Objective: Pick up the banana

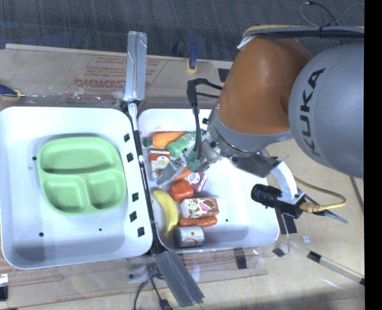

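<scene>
The yellow banana (167, 210) lies curved along the left wall of the right bin (258, 228), near its front. My gripper (180, 167) hangs over the middle of the pile of toy food, just above and to the right of the banana's upper end. A red item (181, 189) sits between the gripper and the banana. Nothing is visibly held. The grey and orange arm (268, 89) covers the bin's right rear part.
Around the banana lie an orange carrot (166, 137), a green item (180, 144), a small box (158, 163), a printed packet (199, 206), a red sausage (198, 222) and a can (189, 236). A green compartment tray (81, 173) sits in the left bin (16, 237).
</scene>
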`<state>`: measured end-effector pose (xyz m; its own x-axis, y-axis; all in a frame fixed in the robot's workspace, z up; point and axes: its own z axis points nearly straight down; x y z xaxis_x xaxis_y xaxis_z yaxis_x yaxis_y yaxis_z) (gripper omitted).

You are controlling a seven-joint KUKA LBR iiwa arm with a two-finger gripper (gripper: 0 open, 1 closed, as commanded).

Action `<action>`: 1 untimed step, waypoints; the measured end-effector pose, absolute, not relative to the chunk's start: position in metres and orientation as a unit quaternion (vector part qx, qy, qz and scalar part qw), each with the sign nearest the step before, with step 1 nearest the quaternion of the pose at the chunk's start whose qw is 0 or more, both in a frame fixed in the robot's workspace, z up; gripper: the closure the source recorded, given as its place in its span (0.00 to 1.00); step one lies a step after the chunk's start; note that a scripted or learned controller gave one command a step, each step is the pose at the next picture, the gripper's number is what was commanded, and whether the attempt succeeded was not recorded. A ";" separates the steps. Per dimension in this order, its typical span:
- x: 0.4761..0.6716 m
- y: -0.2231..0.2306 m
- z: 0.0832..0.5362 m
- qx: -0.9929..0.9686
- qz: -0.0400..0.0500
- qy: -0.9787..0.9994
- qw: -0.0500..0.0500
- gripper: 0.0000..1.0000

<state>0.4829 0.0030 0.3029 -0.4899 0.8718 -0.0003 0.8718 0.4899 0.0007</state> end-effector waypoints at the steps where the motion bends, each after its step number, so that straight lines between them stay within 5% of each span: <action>1: 0.484 0.036 0.238 0.479 -0.002 0.878 -0.002 0.00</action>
<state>0.4844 0.0355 0.2385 -0.5418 0.8405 0.0015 0.8405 0.5418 -0.0046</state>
